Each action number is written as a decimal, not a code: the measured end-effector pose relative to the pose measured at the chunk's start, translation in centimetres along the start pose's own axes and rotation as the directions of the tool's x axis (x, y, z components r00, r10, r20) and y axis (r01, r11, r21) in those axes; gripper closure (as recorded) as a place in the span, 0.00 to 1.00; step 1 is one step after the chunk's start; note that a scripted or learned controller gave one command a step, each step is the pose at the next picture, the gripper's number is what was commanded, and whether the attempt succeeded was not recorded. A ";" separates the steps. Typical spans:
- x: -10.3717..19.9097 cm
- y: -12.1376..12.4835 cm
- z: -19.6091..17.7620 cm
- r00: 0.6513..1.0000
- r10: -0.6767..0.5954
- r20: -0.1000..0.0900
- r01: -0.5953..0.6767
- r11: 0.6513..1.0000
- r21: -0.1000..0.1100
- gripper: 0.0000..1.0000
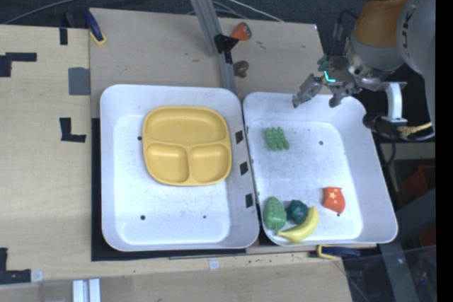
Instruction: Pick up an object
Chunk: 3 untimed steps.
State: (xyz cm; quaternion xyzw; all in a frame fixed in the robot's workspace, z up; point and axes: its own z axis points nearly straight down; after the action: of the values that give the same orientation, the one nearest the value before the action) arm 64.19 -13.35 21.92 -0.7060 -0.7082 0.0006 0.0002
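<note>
- The grey arm (pixel 396 3) with its orange band is reaching in from the right, and its two-finger gripper (pixel 320 97) is hovering over the far rim of the right-hand shallow white bin (pixel 368 173).
- The gripper's fingers are standing spread apart, with nothing lying between them.
- A small green ridged toy vegetable (pixel 276 138) is lying alone on the floor of the right bin, toward its far left part, below the gripper and apart from it.
- A red toy pepper-like piece (pixel 333 199) is resting near the right bin's near right part.
- A leafy green toy vegetable (pixel 274 212), a dark green round toy (pixel 297 211) and a yellow plastic banana (pixel 303 227) are crowding together, touching, in the right bin's near left corner.
- A yellow three-compartment plastic tray (pixel 187 145) is sitting in the far half of the left-hand shallow white bin (pixel 120 223).
- Both bins are sitting side by side on the wooden bench (pixel 42 173).
</note>
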 end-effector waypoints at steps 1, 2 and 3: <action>1.0 0.3 5.7 1.000 0.000 -0.001 0.000 1.000 0.006 0.00; 1.0 1.1 10.6 1.000 0.000 0.000 0.000 1.000 0.005 0.00; 1.1 1.0 13.2 1.000 0.000 0.001 0.000 1.000 0.002 0.00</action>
State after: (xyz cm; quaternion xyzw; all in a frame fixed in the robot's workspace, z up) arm 65.20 -12.24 8.70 -0.7060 -0.7083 0.0015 0.0005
